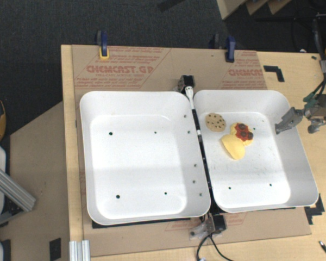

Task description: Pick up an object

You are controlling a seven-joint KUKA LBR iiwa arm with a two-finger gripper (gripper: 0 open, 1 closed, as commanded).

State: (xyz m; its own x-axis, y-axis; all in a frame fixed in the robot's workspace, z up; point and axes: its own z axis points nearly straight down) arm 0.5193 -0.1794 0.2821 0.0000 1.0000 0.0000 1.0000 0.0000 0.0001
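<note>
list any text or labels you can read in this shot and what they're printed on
"CHEMCAST G.P" in red, on the brown protective sheet under the bins, behind the left bin.
"CHEMCAST" in red again on the same sheet, behind the right bin; partly cut off by the bin's rim.
Smaller red lines above and below both prints: too small and blurred to read.
I can read no text on the bins or the cookie.

The two shallow white bins, left [136,156] and right [282,167], look like smooth moulded plastic with a soft sheen. The table [168,64] under them is matt tan board (printed with red lettering). The round speckled biscuit [215,122] looks rough and dull; the yellow lump [233,147] looks smooth, faintly glossy.
</note>
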